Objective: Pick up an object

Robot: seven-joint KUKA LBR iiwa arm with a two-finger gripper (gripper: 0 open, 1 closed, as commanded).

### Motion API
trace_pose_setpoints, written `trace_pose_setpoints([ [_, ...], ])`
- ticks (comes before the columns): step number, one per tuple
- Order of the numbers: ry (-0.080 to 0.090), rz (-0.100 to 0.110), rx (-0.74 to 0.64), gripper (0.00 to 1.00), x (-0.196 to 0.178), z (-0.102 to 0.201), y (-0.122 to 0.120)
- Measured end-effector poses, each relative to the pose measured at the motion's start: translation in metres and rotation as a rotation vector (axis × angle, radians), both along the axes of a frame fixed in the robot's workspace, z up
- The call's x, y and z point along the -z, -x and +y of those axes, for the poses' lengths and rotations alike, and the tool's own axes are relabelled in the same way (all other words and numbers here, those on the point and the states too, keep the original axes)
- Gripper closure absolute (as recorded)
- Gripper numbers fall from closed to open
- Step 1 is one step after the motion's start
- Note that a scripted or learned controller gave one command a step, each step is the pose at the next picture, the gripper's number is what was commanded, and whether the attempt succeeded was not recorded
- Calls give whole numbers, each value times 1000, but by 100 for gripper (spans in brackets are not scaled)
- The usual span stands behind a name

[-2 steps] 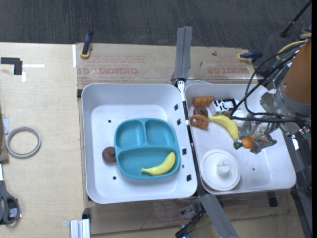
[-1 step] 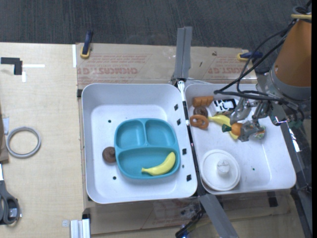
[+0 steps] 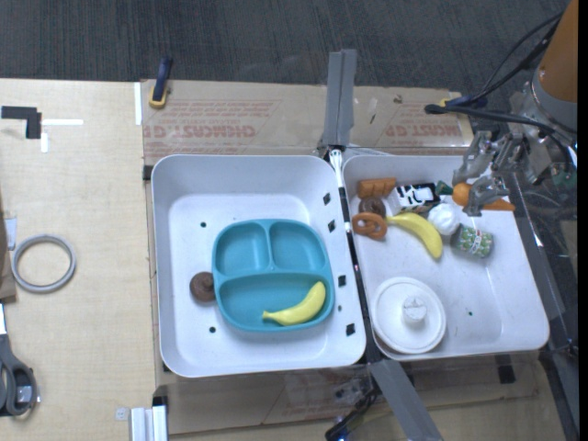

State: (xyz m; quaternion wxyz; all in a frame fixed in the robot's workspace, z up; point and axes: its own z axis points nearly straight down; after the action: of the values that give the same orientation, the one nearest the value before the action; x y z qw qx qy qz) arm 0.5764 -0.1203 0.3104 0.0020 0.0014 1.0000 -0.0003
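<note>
My gripper point(image 3: 483, 189) hangs over the back right corner of the right bin point(image 3: 514, 324), open, with nothing seen held between its fingers. An orange piece point(image 3: 461, 192) lies just under and left of it. Close by are a white ball point(image 3: 443, 217), a green speckled object point(image 3: 475, 241) and a yellow banana point(image 3: 418, 231). Further left lie a brown ring point(image 3: 371, 225), an orange-brown stick point(image 3: 377, 188) and a black-and-white item point(image 3: 415, 194). A white round lid point(image 3: 409, 313) sits at the bin's front.
The left bin point(image 3: 175, 338) holds a teal divided plate point(image 3: 273, 255) with a second banana point(image 3: 296, 308) in it, and a brown round object point(image 3: 202, 287) beside the plate. On the bench at left lie a tape ring point(image 3: 41, 263) and scissors point(image 3: 16, 389).
</note>
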Motion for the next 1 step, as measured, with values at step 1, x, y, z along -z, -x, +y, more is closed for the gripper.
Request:
trace_pose_setpoints([
  [1,0,0,0,0,0,0,0],
])
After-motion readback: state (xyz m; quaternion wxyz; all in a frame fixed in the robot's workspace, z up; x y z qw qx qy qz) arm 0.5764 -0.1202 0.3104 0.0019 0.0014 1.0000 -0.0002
